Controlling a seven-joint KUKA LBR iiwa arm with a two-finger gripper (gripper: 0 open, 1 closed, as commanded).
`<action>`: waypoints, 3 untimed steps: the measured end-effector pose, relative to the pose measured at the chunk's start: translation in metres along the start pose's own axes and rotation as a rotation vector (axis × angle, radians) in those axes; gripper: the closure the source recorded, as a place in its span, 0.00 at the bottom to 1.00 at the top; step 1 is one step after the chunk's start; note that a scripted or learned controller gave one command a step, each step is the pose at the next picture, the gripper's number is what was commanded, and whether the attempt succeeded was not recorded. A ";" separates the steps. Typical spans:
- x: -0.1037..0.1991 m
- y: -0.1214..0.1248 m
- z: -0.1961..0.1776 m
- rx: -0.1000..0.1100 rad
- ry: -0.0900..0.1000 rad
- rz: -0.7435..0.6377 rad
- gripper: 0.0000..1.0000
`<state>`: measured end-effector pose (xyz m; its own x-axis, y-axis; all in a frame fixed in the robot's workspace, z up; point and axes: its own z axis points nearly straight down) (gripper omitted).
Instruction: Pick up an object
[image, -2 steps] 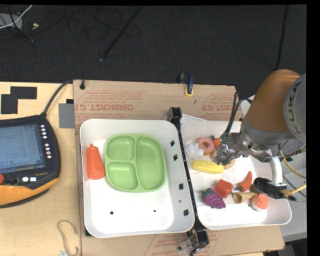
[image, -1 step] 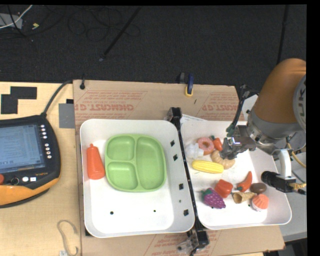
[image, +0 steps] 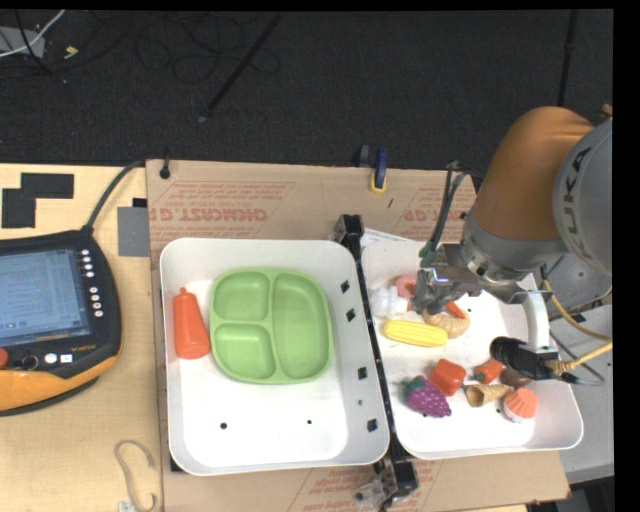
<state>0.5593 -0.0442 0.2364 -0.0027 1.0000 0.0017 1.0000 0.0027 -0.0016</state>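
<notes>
Camera view, from above, at a slant.

- Gripper (image: 436, 292) hangs over the right bin (image: 556, 432), at about 10 o'clock on that bin's floor. The wrist covers it from my angle, so I cannot tell whether it is spread or pressed together.
- The things to pick lie in the right bin. Corn cob (image: 415, 333) is just beside the gripper, at its 7 o'clock, lying crosswise.
- Orange-and-beige piece (image: 453, 318) is at the gripper's 5 o'clock, touching the corn cob's right end.
- Pink piece (image: 404, 287) is at the gripper's 9 o'clock, with a white piece (image: 384, 299) next to it toward the bin wall. Both are too small for me to name.
- Red pepper (image: 447, 376) and purple grapes (image: 428, 399) are at the corn cob's 5 to 6 o'clock, close together.
- Cone (image: 480, 394) and a peach-coloured piece (image: 519, 404) sit at the bin's 5 o'clock.
- Left bin (image: 260, 425) holds a green divided plate (image: 272, 325) near its centre. An orange bottle (image: 190, 323) is at the plate's 9 o'clock, apart from it, with its cap end toward 12 o'clock.
- Teach pendant (image: 50, 320) lies on the bench at the left bin's 9 o'clock.
</notes>
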 end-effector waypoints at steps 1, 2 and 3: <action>0.060 -0.001 0.006 0.002 0.000 0.001 1.00; 0.094 0.021 0.009 0.000 -0.001 0.001 1.00; 0.099 0.007 0.001 0.003 -0.001 0.003 1.00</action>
<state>0.5661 0.0552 0.2353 0.0002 1.0000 0.0010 1.0000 -0.0002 -0.0048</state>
